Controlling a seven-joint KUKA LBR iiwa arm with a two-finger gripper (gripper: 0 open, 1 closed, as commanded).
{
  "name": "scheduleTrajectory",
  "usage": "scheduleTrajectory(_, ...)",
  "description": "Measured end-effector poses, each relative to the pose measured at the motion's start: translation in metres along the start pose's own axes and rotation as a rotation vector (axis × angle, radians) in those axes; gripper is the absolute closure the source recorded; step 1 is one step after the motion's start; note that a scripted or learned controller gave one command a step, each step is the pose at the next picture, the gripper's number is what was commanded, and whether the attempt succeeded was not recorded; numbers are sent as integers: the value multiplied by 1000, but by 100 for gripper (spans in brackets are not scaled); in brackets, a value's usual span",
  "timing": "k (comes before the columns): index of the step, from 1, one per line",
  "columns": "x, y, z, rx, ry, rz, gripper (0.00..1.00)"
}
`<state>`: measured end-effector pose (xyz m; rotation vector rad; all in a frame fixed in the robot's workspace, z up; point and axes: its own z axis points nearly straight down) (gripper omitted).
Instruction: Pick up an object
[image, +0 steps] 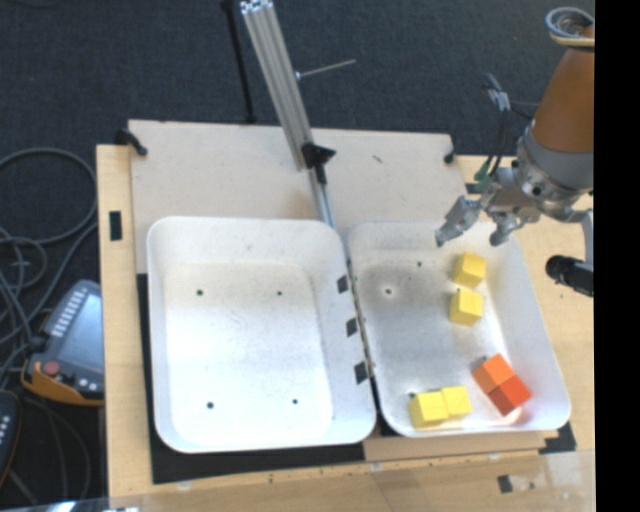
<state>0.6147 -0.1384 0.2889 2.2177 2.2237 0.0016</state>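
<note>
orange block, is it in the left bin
No, the orange block lies in the right bin, near its lower right corner, beside the yellow blocks.

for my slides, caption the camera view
Open gripper hovering above yellow blocks in the right bin.

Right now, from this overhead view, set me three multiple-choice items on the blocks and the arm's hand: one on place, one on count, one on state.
1. Which shallow white bin holds the small foam blocks?
A. the left one
B. the right one
C. both

2. How many yellow blocks lie there?
A. two
B. six
C. four

3. What does the two-finger hand hold?
A. nothing
B. a yellow block
C. the orange block

Key: 1 B, all blocks lie in the right bin. 2 C, two separate yellow blocks sit near the top and a yellow pair at the bottom, beside the orange block. 3 A, the hand hangs over the bin's upper edge with open fingers, nothing between them.
</note>
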Motion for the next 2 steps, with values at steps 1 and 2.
scheduleTrajectory(1,-41,6,121,7,-2,5,0)
scheduleTrajectory(2,-66,-18,168,-6,-2,-2,0)
